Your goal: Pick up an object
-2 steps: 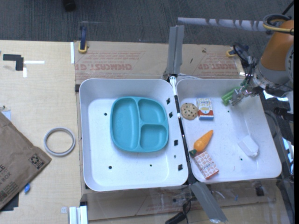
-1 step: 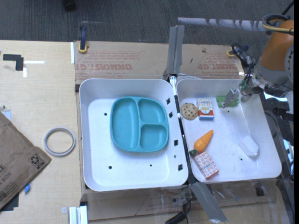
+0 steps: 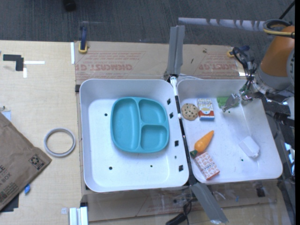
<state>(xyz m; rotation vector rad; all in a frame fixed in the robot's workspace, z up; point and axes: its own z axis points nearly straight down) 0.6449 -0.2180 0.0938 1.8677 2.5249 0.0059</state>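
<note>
Grey arm [image 3: 276, 60] with orange band, reaching in at upper right, wrist angled down-left; gripper [image 3: 230, 105] low over right bin [image 3: 262, 172] far corner, beside green item [image 3: 222, 101], grip state cannot be told; carrot [image 3: 204, 141], cookie [image 3: 189, 111], small cartons lying loose; teal divided plate [image 3: 139, 124] in left bin [image 3: 93, 172].
</note>
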